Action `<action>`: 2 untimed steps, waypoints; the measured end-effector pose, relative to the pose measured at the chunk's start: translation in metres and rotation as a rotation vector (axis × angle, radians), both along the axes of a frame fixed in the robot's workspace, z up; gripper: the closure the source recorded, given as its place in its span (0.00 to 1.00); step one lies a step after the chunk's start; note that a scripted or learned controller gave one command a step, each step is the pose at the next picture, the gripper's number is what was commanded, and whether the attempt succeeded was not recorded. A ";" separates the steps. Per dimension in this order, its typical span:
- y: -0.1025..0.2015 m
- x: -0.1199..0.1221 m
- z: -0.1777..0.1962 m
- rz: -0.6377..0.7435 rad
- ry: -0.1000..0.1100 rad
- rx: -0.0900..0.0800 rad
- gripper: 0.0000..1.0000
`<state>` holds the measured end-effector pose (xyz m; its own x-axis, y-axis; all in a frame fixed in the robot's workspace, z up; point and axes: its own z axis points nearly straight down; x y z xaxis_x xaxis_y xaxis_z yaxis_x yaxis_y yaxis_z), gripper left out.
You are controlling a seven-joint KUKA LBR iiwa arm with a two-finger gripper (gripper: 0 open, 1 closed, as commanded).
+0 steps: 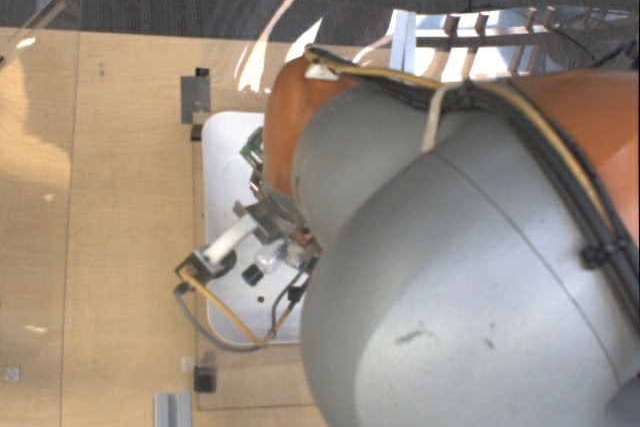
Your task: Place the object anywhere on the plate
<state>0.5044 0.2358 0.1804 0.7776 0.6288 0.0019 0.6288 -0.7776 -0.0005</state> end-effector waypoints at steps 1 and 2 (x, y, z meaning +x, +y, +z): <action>0.001 -0.012 -0.089 -0.221 -0.006 0.008 1.00; -0.010 -0.007 0.011 -0.183 -0.002 0.001 1.00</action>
